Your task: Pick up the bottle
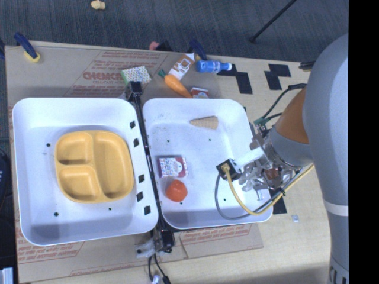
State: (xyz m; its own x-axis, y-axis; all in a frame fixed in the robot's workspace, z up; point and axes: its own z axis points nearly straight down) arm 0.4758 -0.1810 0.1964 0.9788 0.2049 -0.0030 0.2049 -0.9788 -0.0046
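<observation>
A small blue bottle (212,66) lies on its side on the cardboard behind the right bin (195,218), outside it. Next to it on the left lies a white bottle with an orange label (182,67). My gripper (258,180) hangs low over the right edge of the right bin, with a yellow cable looping beneath it. It is far from both bottles, toward the front right, and I see nothing held in it.
The right bin holds a tan cone (204,122), a red packet (172,166) and a red-orange ball (176,190). A yellow divided plate (93,164) fills the left bin (29,218). A carrot (177,86) and a checkered sponge (135,74) lie behind the bins.
</observation>
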